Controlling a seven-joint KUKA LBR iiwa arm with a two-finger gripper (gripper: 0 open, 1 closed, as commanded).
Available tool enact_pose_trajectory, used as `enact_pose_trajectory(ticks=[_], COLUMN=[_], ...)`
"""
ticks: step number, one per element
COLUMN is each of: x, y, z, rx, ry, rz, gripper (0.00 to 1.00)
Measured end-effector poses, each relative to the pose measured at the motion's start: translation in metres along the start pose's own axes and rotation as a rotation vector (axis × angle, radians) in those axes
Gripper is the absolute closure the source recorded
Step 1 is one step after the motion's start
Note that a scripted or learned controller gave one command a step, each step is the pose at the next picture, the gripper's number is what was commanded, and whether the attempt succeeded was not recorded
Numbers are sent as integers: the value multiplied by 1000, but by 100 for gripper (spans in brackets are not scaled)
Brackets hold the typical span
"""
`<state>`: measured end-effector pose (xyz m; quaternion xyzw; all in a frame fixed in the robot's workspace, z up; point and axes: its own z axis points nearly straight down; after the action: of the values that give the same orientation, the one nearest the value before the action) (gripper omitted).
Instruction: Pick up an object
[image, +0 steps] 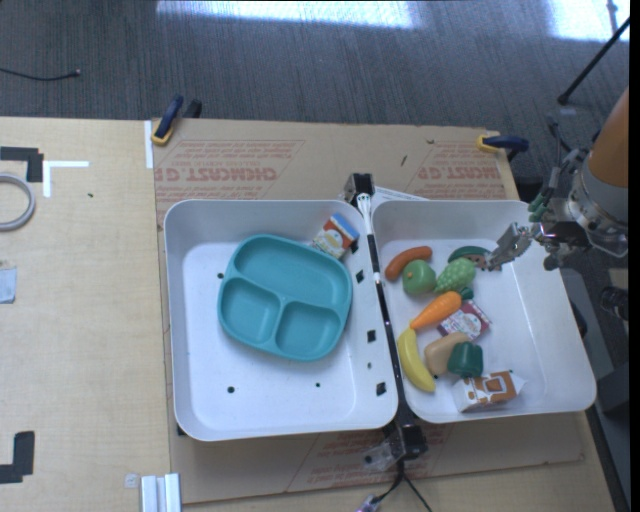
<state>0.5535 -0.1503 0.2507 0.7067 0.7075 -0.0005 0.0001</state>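
Observation:
The right bin (545, 340) holds several toy foods: an orange sausage (408, 261), a green round fruit (419, 278), a bumpy light green piece (457, 272), a carrot (436, 309), a banana (414, 360) and a small carton (490, 391). My gripper (528, 252) hangs over the bin's upper right part, just right of a dark green piece (468, 254). Its fingers are open, one fingertip (505, 248) reaching toward the green pieces. Nothing is between them.
The left bin (190, 330) holds a teal divided plate (285, 298) and a small snack packet (335, 236) in its far right corner. A red-and-white packet (465, 321), a tan piece (445, 352) and a dark green cup (466, 360) crowd the right bin's middle.

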Motion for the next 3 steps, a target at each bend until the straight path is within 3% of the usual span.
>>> enact_pose_trajectory(ticks=[1,2,3], x=[22,22,78], y=[35,36,-26], z=[158,149,59], rx=[0,-1,0], ry=[1,0,1], rz=[1,5,1], gripper=[0,100,100])
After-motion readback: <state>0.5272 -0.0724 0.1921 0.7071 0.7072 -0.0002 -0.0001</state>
